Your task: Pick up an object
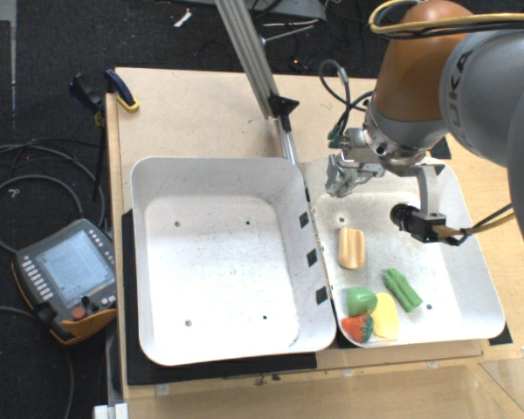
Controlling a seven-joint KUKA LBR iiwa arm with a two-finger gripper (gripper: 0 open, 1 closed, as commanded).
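I see the arm (454, 68) over the right bin's (472, 234) far edge, gripper (342, 180) hanging at the far left corner; can't tell its state. Left bin (157, 234) alongside. Tan block (352, 247) mid-left; green stick (403, 289), yellow piece (386, 315), green piece (360, 300), red piece (358, 326) by the near edge.

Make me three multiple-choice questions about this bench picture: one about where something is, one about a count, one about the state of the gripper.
1. Which bin holds the toy food?
A. the left bin
B. the right bin
C. both

2. How many toy food pieces are in that bin?
A. two
B. five
C. eight

3. What is the gripper doing?
A. holding the tan roll
B. resting on the green stick
C. holding nothing, up near the bin's far edge

Answers:
1 B, all pieces lie there.
2 B, tan, green stick, green, yellow, red.
3 C, nothing sits between its fingers.
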